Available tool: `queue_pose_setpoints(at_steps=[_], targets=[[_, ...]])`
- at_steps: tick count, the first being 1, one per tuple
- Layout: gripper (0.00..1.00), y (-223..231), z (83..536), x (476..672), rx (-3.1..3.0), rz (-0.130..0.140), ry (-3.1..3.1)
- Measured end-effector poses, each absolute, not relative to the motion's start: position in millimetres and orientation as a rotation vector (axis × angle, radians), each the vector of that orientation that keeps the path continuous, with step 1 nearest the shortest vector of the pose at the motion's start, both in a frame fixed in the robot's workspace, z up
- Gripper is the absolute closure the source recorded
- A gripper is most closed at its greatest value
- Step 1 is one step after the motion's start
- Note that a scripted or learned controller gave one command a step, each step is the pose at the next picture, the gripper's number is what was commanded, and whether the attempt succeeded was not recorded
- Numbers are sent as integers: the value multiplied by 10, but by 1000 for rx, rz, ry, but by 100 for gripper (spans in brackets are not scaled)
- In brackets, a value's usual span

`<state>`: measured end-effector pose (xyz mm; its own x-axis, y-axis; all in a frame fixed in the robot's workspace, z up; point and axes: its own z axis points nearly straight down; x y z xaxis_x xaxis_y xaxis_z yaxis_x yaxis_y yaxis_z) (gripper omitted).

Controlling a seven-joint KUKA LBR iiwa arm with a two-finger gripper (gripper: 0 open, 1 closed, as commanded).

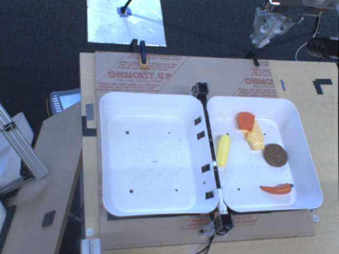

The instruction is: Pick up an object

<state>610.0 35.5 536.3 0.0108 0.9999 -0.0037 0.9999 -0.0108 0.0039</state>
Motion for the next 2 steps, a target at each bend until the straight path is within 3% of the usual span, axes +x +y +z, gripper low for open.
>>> queue_pose_setpoints(at_steps=[1,2], targets=[[100,-117,5353,5885,2225,1,2216],[100,-1052,5078,6001,2228,-4,2211]])
